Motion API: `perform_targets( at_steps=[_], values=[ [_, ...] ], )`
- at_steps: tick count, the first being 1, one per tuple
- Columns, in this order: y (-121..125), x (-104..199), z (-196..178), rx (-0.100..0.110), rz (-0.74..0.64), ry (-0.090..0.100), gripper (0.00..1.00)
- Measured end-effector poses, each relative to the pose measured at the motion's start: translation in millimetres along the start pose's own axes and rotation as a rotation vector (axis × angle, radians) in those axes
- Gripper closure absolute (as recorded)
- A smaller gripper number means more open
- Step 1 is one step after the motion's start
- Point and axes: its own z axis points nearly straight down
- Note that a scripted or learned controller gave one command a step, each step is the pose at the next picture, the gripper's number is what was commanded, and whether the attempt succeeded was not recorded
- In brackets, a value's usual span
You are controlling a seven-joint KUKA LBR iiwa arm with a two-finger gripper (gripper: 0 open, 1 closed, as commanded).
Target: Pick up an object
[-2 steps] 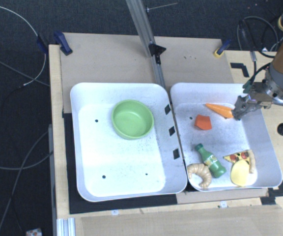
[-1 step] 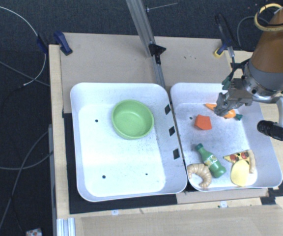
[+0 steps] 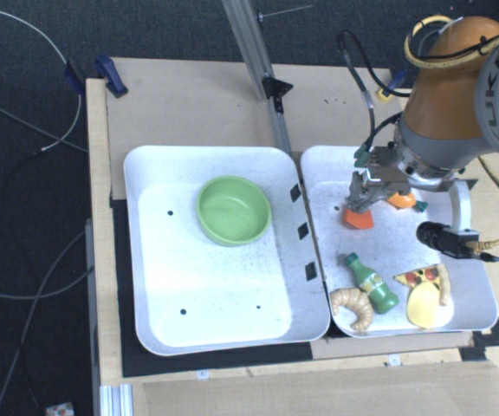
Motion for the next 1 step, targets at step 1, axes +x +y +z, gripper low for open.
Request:
perform_targets(
  at_steps=[1],
  values=[
    [8.6, 55.9, -9.1, -0.012, -0.001, -0.004, 1.00]
  ],
)
